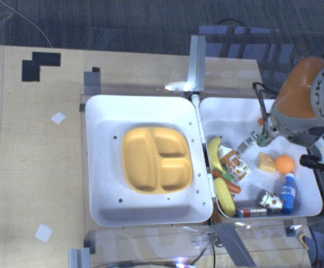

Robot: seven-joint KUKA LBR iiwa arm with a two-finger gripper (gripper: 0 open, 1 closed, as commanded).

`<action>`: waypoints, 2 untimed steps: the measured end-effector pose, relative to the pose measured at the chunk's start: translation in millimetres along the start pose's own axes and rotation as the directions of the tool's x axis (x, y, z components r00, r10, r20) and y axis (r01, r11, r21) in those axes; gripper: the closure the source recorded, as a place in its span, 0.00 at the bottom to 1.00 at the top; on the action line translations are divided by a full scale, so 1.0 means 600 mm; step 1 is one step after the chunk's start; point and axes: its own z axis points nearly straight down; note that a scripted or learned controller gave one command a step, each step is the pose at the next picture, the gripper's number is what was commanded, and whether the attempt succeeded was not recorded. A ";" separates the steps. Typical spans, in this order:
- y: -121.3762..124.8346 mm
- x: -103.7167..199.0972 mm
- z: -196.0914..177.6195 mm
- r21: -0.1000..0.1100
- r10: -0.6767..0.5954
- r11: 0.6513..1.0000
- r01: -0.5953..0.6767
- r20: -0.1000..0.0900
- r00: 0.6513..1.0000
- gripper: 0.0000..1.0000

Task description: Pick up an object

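Two white bins sit side by side on the surface (pixel 39 166): the left bin (pixel 103 205) carries a yellow compartment tray (pixel 156 159) lying flat. The right bin (pixel 228 113) holds a banana (pixel 213 149) and a corn cob (pixel 224 193), both lengthwise along its left wall, beside a small printed carton (pixel 235 166) whose writing is too small to read, then a tan block (pixel 266 163), an orange ball (pixel 284 164) and a blue bottle (pixel 287 193) standing near the right wall. Above the bin's upper middle hangs the end effector (pixel 262 137), and I cannot tell whether it is apart or together, with nothing seen between its tips.
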 end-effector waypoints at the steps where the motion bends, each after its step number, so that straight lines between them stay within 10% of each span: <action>1: 0.091 0.015 0.002 0.002 0.268 0.964 -0.268 -0.004 0.964 0.00; 2: 0.165 0.171 -0.115 0.002 -0.196 0.981 0.196 -0.009 0.981 0.00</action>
